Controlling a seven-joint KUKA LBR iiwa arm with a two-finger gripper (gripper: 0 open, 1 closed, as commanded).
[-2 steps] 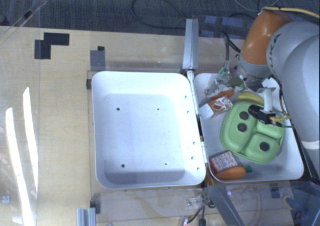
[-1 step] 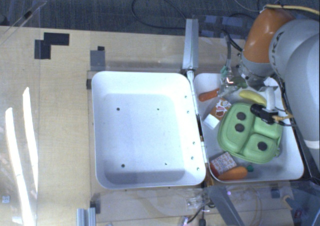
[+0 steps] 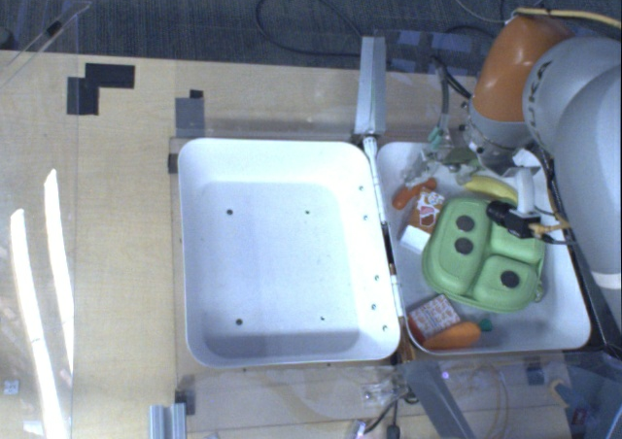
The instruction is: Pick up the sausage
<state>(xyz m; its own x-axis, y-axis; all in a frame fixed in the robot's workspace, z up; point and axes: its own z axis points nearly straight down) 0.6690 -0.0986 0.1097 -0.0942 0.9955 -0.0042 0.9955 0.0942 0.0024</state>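
Note:
The sausage [image 3: 408, 194], a short reddish-brown piece, lies slanted near the upper left corner of the right bin [image 3: 569, 325]. My gripper [image 3: 439, 151] hangs just above and to the right of it, below the orange wrist band, over the bin's far edge. Its tips are lost among dark cables and clutter. I see nothing lifted clear of the bin.
A large green studded block [image 3: 486, 253] takes up the middle of the right bin. Beside it lie a yellow banana [image 3: 491, 186], an orange packet [image 3: 429, 208], a white block [image 3: 415, 238], a patterned box [image 3: 434, 312] and a carrot [image 3: 452, 335]. The left bin [image 3: 282, 253] adjoins it.

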